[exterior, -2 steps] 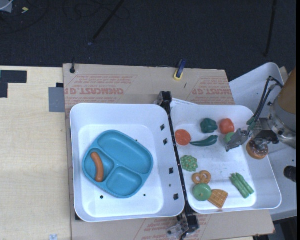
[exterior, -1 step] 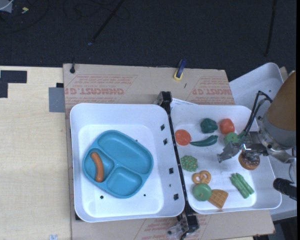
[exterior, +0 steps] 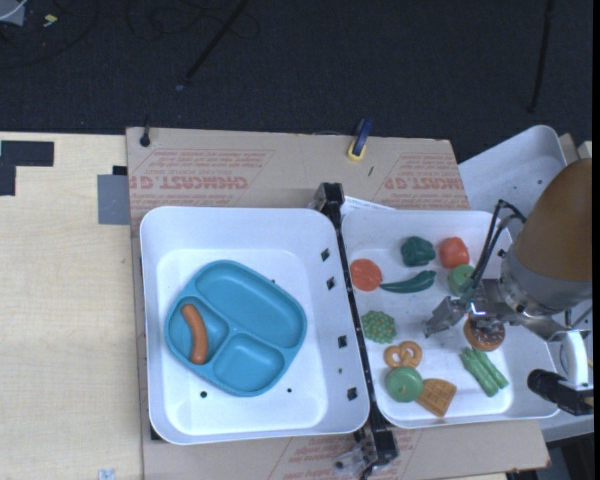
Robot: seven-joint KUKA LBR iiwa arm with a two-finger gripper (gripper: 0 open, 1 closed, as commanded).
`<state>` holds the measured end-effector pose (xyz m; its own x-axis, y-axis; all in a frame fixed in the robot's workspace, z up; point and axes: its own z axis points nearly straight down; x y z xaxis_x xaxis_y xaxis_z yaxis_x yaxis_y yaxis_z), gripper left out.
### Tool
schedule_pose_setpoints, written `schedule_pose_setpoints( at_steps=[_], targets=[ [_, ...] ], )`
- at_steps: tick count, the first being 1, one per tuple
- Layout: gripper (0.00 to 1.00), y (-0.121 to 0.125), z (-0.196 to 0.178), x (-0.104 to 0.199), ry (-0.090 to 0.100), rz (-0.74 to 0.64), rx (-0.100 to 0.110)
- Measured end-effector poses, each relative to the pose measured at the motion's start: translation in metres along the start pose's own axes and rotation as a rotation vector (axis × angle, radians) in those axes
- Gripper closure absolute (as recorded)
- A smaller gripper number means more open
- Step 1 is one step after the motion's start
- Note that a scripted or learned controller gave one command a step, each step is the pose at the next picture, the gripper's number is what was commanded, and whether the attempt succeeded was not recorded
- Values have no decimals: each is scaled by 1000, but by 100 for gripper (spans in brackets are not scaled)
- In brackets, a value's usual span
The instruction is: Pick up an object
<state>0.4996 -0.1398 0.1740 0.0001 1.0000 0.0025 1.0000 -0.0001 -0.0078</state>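
Several toys crowd the right bin (exterior: pixel 380 230), so the pincer (exterior: pixel 458 315), whose grip I cannot tell, should drop squarely onto one, say the doughnut (exterior: pixel 484 335).

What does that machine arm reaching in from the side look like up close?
It is a thick, rounded grey arm with a broad orange band above the wrist. Thin black cables loop down beside it toward a small claw of dull grey metal, angular and much slimmer than the arm.
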Motion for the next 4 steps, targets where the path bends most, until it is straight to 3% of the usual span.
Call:
schedule_pose_setpoints(
  at_steps=[1, 2, 3, 4],
  targets=[
    [0, 1, 64, 0, 0, -1, 0],
    [0, 3, 83, 0, -1, 1, -10],
    [100, 6, 69, -4, -12, 9, -25],
    [100, 7, 9, -12, -3, 2, -10]
  ],
)
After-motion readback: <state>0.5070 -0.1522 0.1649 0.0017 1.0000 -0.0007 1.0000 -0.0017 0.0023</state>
